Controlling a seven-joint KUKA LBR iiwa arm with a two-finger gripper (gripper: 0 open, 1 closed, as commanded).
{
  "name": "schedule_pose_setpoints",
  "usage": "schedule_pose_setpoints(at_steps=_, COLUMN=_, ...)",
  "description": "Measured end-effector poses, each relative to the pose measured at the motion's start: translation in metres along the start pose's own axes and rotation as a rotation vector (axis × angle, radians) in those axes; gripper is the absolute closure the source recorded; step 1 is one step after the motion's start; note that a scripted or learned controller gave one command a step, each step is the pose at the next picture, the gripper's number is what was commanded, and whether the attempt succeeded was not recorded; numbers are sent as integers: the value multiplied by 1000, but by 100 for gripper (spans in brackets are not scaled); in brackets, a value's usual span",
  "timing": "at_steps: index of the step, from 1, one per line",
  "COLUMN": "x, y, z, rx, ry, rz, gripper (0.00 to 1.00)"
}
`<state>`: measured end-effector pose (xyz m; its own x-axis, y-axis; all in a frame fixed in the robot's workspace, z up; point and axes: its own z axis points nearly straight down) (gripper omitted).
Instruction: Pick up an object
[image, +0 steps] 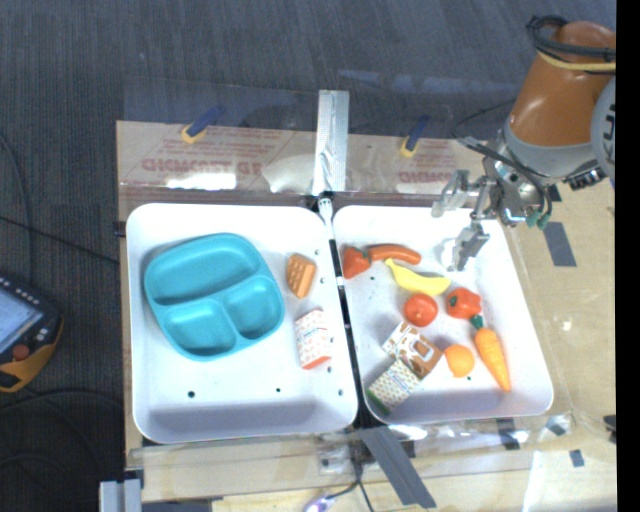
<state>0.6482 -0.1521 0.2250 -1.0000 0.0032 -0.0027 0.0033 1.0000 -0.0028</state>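
My gripper (460, 222) hangs over the back right corner of the right bin (530, 340), open, with nothing between its fingers. Just in front of it and to the left lie a yellow banana (418, 280) and a red-orange sausage (393, 252). Two red tomatoes (421, 310) (463, 302) sit near the bin's middle. An orange carrot (491, 358) lies along the right wall, with a small orange (459, 360) beside it. Two small cartons (413, 348) (393, 383) lie at the front, and a red pepper (355, 262) rests by the left wall.
The left bin (150, 400) holds a blue divided tray (213, 293), a bread piece (300, 274) and a small can (313, 338) on its side. A metal post (332, 140) stands behind the divide between the bins.
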Motion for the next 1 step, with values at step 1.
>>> schedule_pose_setpoints(at_steps=1, x=64, y=-29, z=129, rx=0, ry=1, rz=50, gripper=0)
